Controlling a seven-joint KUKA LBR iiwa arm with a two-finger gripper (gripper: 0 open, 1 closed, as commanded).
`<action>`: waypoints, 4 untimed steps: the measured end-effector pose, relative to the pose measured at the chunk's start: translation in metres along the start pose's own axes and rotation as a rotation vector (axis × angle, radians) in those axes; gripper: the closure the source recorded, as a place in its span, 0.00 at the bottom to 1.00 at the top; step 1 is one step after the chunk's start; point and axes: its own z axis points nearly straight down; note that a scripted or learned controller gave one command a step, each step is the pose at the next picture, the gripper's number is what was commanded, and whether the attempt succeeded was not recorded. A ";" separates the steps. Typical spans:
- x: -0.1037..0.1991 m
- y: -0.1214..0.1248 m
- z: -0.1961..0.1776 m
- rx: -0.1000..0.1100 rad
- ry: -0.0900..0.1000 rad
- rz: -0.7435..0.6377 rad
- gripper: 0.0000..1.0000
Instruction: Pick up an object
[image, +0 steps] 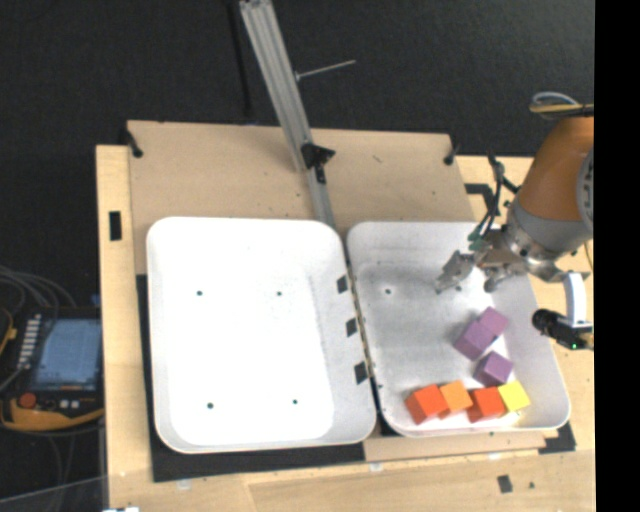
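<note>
No words, labels, brands or numbers can be read on anything here.

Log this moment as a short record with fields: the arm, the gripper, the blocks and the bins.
arm: reaches in from the right, orange band above the wrist
gripper: fingers spread, nothing between them, above the right bin's upper part
right bin: holds all the blocks
purple blocks: larger one, smaller one just below it
front row of blocks: red-orange, orange, red, yellow, along the near wall
left bin: white, beside the right bin
task state: no block lifted yet
</note>
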 end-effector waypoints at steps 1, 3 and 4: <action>-0.002 -0.001 0.063 -0.001 0.000 0.000 0.00; -0.004 0.000 0.056 -0.010 -0.001 0.005 1.00; 0.000 0.006 0.010 -0.011 0.000 -0.003 1.00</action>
